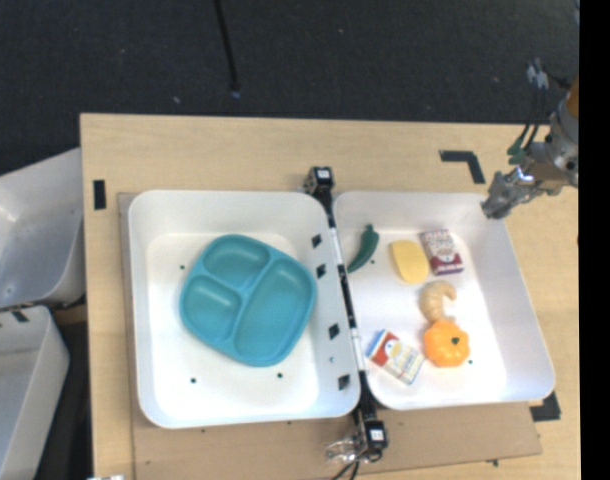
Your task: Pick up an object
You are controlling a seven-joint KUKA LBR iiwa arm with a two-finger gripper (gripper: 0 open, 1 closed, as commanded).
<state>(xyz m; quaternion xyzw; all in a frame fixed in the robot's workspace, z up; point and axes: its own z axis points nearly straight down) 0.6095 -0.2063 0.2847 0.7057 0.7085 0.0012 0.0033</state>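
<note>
A metal two-finger gripper (pixel 497 203) hangs over the far right corner of the right bin (pixel 515 298), a shallow white plastic tray with rounded corners; whether its fingers are spread or pressed together cannot be told, and nothing shows between them. Nearest the fingers, down and to their left, lies a small maroon and white carton (pixel 442 251), touching a smooth yellow oval block (pixel 409 261). Below those sit a lumpy tan pastry shape (pixel 437 298) and, against it, a round ribbed orange pumpkin (pixel 446 345) — glossy, with a small stem. Left of the pumpkin lies a flat red and white box (pixel 394 356), tilted. A curved dark green pepper (pixel 364 248) rests by the bin's left wall. Farthest from the fingers, in the left bin (pixel 155 368), lies a teal plastic plate (pixel 248 299) — rounded, with three moulded compartments.
</note>
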